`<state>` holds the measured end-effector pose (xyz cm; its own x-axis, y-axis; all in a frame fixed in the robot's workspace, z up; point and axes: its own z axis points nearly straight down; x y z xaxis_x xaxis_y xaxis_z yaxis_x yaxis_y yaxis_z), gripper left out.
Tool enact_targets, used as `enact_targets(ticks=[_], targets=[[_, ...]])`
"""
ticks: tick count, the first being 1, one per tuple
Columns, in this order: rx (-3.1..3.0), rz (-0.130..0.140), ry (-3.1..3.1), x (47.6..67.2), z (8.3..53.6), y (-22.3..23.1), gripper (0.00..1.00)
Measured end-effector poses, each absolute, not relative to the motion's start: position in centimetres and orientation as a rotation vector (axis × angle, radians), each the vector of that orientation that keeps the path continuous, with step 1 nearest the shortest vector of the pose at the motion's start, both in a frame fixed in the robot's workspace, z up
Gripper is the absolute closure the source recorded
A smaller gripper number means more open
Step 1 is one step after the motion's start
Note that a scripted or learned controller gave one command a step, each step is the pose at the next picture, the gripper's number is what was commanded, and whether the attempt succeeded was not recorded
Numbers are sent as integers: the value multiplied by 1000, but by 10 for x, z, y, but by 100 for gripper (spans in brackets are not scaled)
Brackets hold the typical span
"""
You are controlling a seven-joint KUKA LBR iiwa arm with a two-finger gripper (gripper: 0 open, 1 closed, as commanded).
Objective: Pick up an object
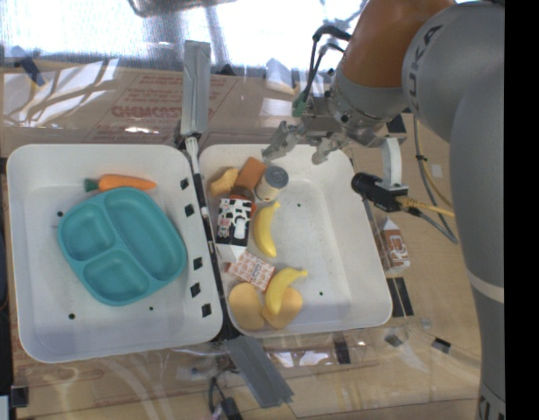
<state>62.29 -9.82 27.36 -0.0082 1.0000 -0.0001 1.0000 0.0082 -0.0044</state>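
Observation:
My gripper [300,147] hangs over the back edge of the right bin [339,261], its two fingers spread apart with nothing between them. Just below and left of it lie a small grey-lidded can [271,182], a brown block [248,175] and a yellowish piece [223,182]. Further forward in the same bin are a black-and-white carton [235,220], a banana [267,228], a pink-patterned packet [251,272], a second banana [283,285] and round yellow fruit [246,304].
The left bin [42,322] holds a teal divided plate [121,245] and a carrot [122,183] behind it. A grey divider bar [195,86] runs back between the bins. The arm's body [453,103] fills the right side, with cables and a black fitting [374,191] over the right bin's rim.

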Motion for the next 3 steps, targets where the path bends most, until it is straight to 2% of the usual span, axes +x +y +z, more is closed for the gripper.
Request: enact_targets(ticks=[1,2,3], targets=[[-2185,1,-2257,625,111,-108,0],[-2112,-22,-2353,587,103,-114,0],[-1959,7,-2455,657,96,-114,0]])
